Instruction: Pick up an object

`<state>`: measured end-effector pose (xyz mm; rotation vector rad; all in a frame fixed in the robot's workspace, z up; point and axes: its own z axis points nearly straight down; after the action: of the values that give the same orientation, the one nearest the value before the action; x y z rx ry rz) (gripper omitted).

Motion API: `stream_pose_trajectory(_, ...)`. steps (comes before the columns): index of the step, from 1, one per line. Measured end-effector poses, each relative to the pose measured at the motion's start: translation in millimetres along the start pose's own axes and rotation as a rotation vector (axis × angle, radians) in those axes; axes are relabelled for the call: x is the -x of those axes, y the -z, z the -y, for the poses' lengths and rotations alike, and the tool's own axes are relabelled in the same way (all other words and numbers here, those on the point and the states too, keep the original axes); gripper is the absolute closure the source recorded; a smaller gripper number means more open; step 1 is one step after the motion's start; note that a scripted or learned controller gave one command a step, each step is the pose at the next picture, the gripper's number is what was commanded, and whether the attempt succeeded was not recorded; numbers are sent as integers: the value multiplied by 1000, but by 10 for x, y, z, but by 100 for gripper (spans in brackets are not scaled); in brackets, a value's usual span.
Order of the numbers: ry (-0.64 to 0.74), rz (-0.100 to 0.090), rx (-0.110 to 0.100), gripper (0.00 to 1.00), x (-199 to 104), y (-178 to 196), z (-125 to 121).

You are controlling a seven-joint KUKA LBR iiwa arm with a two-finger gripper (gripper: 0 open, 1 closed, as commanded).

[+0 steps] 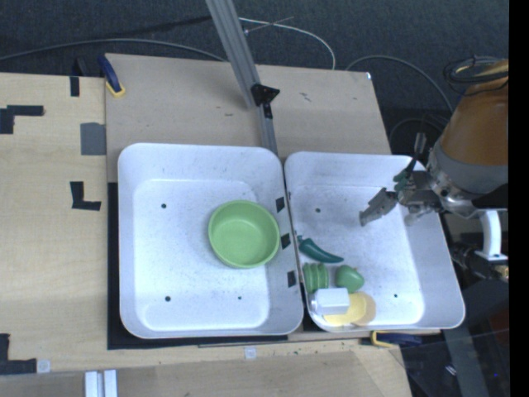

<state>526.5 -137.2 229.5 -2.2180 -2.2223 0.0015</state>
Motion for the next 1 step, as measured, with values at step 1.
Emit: stream_pose_trajectory(1, 0, 0, 0, 0, 1, 1, 0)
